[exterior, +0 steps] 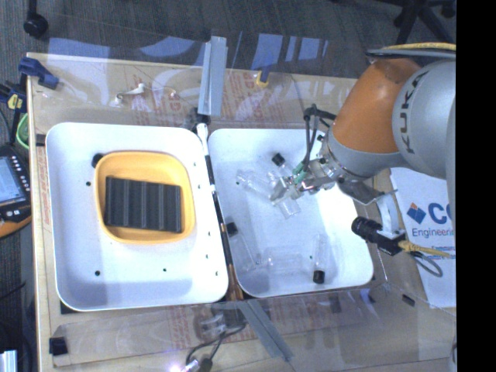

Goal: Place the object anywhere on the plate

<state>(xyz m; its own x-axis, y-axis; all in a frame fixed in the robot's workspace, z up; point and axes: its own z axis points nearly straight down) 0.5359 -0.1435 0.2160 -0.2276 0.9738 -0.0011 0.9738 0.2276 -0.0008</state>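
While the gripper (288, 186) sits low over the upper middle of the right bin (350, 273), you cannot tell whether it is wide, narrow or holding anything. You will find the yellow plate (144, 165) in the left bin (70, 208) bearing a dark ridged block (144, 205). Clear, glassy pieces (279, 260) lie in the right bin; delivery appears outstanding.

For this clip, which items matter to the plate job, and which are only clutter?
Job:
- yellow rounded plate with dark ribbed insert, left white bin
- claw, over right white bin

Clutter:
- clear plastic pieces
- small black piece
- handheld controller, bench's left edge
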